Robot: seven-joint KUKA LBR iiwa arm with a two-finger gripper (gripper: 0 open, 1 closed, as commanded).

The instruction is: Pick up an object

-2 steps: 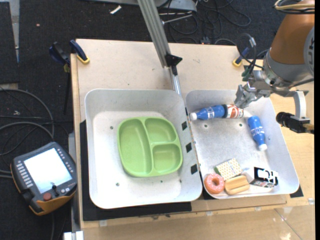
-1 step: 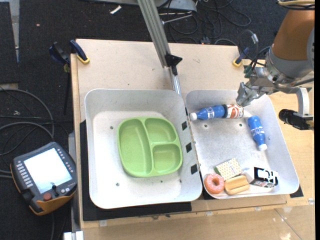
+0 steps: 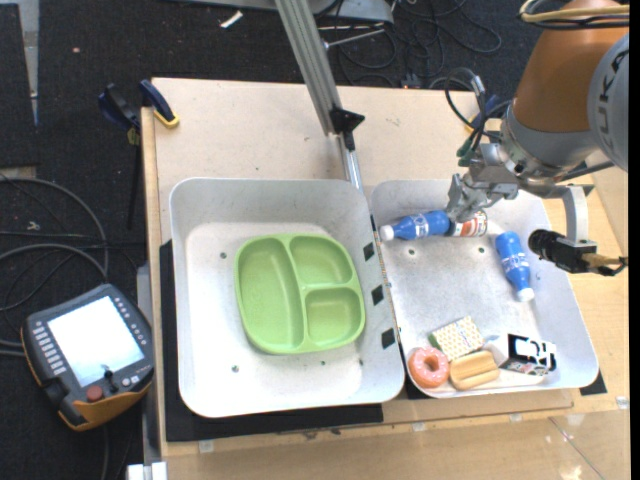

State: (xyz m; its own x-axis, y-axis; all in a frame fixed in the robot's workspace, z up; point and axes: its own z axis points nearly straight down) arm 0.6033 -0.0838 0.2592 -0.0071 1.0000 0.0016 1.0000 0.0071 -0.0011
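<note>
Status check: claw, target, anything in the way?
Claw low over right bin, at a blue bottle. Grip unconfirmed. Second blue bottle lies close by.

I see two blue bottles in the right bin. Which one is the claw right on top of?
The blue bottle lying crosswise at the bin's far edge, white cap pointing toward the green plate. The gripper sits at its other end. The second bottle lies apart, nearer the right wall.

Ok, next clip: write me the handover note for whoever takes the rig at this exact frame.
Gripper: down in the right bin, at the base end of a lying blue bottle; finger state unclear.
Things: second blue bottle nearby; donut, bread roll, checkered sponge and black-and-white item at the near edge. Green divided plate in the left bin.
Done: nothing visibly lifted.
Left: confirm a grasp and lift an object.
</note>
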